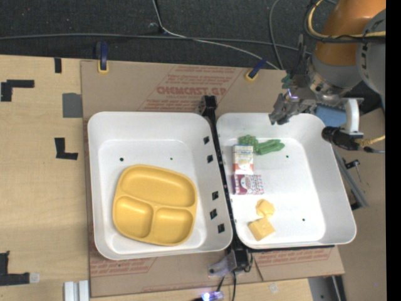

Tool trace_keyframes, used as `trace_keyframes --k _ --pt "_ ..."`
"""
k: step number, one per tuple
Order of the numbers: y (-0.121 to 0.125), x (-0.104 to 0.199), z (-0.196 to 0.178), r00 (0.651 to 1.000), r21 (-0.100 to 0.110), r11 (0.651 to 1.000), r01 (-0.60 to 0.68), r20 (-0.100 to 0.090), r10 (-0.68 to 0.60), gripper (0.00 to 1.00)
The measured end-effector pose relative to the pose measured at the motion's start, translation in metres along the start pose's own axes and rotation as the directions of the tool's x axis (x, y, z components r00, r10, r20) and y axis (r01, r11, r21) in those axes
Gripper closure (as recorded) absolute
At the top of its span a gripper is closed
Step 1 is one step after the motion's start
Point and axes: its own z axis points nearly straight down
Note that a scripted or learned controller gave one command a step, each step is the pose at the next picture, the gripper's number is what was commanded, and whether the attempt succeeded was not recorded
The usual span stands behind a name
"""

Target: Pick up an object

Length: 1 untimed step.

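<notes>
Gripper (286, 113) above the right bin's far rim; whether it is open or closed cannot be told.

In the right bin (316, 187), below and left of the gripper: one green toy (263, 145), one carton (244, 168), two yellow blocks (262, 220). The left bin (103, 149) holds one yellow divided plate (155, 204).

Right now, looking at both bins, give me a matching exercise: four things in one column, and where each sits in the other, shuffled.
Things:
1. yellow divided plate
2. green toy
3. yellow blocks
4. tool

Places:
A. above the right bin's far rim
B. left bin
C. near part of the right bin
D. far part of the right bin

Pairs: 1-B, 2-D, 3-C, 4-A
</notes>
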Motion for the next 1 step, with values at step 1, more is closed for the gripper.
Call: trace_keyframes --k 1 --pt "-0.0219 0.0505 -0.0004 1.000 0.001 1.000 0.000 0.000 0.000 1.00"
